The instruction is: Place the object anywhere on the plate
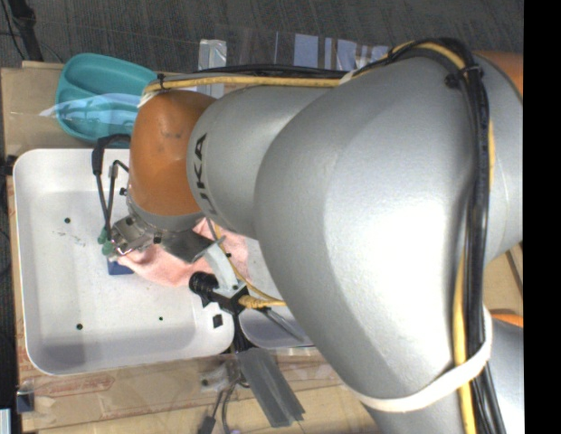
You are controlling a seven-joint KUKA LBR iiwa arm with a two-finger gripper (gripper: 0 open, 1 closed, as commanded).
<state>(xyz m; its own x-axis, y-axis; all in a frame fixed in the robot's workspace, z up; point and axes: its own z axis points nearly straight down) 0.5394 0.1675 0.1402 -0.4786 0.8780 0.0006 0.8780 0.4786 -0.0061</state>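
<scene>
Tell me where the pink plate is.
The pink plate lies in the left white bin, near its right side, mostly hidden under the arm's wrist, with a small blue object at its left edge.

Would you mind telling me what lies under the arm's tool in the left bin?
A pink plate and a small blue object at its edge show beneath the tool; the arm covers the rest.

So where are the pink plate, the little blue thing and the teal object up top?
pink plate (pixel 163 265): camera view, on its visible left rim.
blue thing (pixel 120 267): camera view, its exposed corner.
teal object (pixel 98 87): camera view, its upper body.
</scene>
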